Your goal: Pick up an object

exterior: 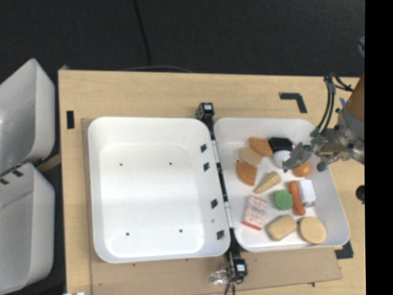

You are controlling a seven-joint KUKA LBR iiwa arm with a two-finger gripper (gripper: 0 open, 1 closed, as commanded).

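Orange ball (301, 170) lies just beside the pincer (299, 157), whose grip I cannot tell.

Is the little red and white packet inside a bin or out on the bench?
Inside. The red and white packet lies flat on the floor of the right bin, near its left wall.

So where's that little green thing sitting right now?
The green piece lies in the right bin, toward its near side, between the pale wedge and the orange stick, just above the tan block.
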